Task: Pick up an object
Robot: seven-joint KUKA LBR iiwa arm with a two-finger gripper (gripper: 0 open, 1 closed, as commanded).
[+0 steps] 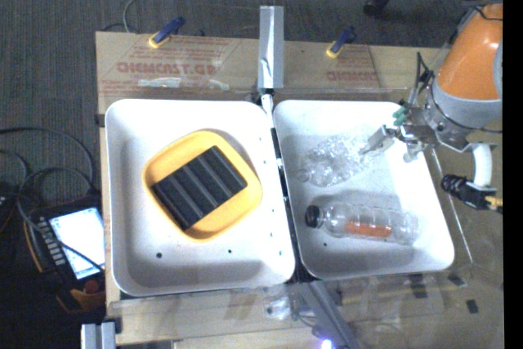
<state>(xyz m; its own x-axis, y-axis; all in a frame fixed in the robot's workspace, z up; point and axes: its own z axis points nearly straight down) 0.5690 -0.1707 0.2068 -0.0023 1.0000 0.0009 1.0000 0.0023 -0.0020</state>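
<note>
1. A clear bottle (362,224) with an orange label lies on its side in the right bin (425,257), near the front.
2. Crumpled clear plastic (333,158) lies behind it.
3. The gripper (384,138) hovers at the plastic's right end, fingers apart and holding nothing.
4. A yellow tray (203,183) sits in the left bin (131,257).

The arm (472,69) has a rounded, glossy orange shell, bulging like a dome, above a pale grey band that rings it. Below the grey band sits a darker grey, disc-like flange. From that flange a cluster of small metal parts juts out, silvery and thin, with a small green piece among them. Thin dark cables run along the grey band's edge near the wrist. The gripper (391,136) ends in slim, pale metallic fingers (377,140), narrow and bare of any marking that can be read
</note>
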